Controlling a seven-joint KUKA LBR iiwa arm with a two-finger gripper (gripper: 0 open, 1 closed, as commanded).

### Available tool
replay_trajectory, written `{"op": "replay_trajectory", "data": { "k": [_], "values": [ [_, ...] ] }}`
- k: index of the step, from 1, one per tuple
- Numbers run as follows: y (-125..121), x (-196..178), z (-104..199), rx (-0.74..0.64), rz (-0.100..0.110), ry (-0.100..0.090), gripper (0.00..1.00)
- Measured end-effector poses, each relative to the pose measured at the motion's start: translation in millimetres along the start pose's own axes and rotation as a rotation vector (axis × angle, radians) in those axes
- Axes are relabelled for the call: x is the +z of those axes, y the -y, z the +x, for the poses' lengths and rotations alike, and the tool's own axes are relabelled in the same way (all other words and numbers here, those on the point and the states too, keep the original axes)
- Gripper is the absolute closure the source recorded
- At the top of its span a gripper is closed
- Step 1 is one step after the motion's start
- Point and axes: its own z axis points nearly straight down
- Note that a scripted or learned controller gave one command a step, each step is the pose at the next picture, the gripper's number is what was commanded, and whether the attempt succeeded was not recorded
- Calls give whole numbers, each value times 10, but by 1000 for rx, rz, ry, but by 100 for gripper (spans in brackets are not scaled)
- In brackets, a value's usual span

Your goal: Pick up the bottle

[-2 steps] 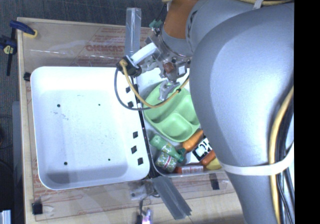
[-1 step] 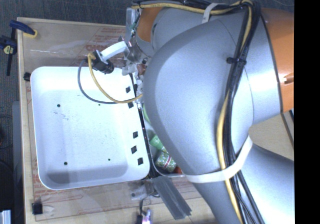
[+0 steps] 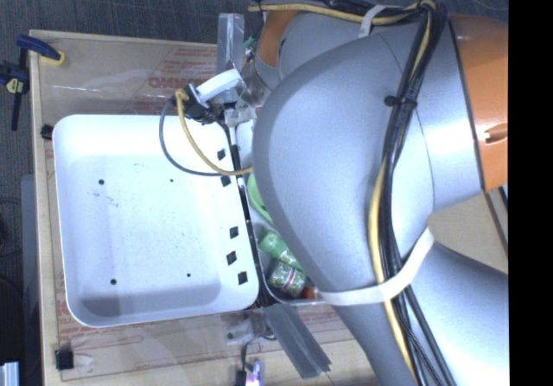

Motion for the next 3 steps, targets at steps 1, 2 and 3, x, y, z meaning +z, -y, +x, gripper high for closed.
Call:
{"op": "replay_trajectory", "data": {
  "k": [1, 2, 3],
  "values": [
    [-503, 9, -197, 8, 4, 4, 0],
    [69, 3, -35, -4, 2, 2, 0],
    [84, -515, -2, -26, 2, 1, 0]
  ]
}}
